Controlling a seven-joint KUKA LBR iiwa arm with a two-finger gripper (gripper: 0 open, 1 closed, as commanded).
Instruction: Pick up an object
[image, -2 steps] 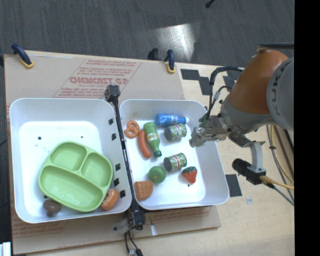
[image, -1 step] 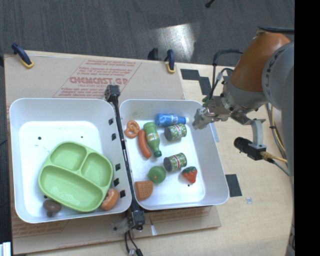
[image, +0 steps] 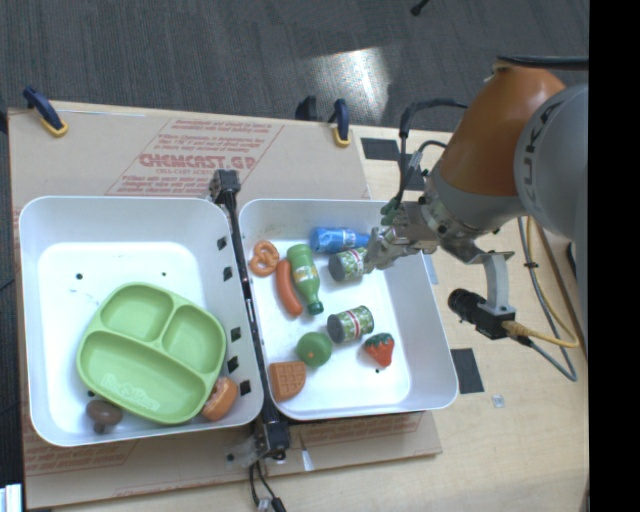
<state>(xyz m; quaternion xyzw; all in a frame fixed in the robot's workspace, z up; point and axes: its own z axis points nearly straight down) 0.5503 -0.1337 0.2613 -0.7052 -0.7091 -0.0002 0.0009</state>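
My gripper (image: 383, 247) hangs over the right bin's (image: 425, 330) far right part, coming in from the right. Just left of it lies a small green can (image: 346, 265), and a blue bottle (image: 337, 239) lies just beyond that. I cannot see anything held by the gripper. Further left in the same bin are a green bottle (image: 305, 279), a red sausage (image: 288, 291) and a pretzel (image: 264, 257). Nearer the front lie a second green can (image: 351, 325), a strawberry (image: 379, 348), a green fruit (image: 314, 348) and a waffle (image: 287, 380).
The left bin (image: 60, 240) holds a green divided plate (image: 152, 352), a brown lump (image: 101, 412) at its front corner and an orange bread piece (image: 220, 398). A black divider clamp (image: 226, 185) sits between the bins. Cardboard (image: 200, 150) lies behind them.
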